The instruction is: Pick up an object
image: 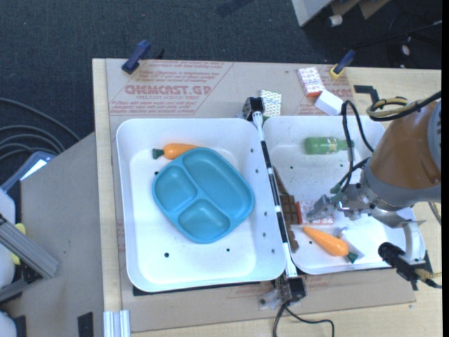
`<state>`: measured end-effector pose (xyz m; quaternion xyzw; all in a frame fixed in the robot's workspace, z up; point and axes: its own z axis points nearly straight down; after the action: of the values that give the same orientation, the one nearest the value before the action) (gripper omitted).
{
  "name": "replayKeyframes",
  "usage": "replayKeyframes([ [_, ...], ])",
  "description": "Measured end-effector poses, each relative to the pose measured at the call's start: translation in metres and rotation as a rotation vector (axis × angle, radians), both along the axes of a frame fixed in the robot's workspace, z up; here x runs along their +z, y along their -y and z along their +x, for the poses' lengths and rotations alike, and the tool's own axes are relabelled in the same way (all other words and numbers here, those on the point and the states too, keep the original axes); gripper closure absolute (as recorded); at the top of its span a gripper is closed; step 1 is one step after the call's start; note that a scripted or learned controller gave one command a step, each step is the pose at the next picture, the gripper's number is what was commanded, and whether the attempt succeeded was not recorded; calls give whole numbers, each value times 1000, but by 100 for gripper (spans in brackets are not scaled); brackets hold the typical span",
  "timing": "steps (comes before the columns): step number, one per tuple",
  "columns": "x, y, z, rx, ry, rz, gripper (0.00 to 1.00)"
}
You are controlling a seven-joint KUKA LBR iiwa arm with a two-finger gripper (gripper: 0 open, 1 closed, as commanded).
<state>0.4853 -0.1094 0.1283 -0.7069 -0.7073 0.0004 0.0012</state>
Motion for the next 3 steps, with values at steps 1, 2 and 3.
replayKeyframes([
  [1, 36, 74, 20, -2, 3, -2, 0],
  [2, -44, 21, 107, 0, 3, -1, 0],
  [3, -33, -16, 170, -5, -20, 1, 0],
])
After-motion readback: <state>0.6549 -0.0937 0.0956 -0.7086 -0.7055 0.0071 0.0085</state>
